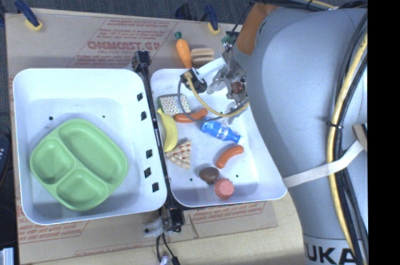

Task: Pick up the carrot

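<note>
The carrot, orange with a small green top, lies just beyond the far rim of the right bin, partly on that rim and partly on the cardboard. A beige bun-like piece touches its right side. My gripper hangs over the far right part of the right bin, to the right of the carrot and a little nearer the camera. It is apart from the carrot, and nothing is visibly held in it.
The right bin holds a banana, a waffle cracker, two sausages, a blue wrapper, a sandwich wedge, a brown lump and a pink round piece. A green divided plate lies in the left bin.
</note>
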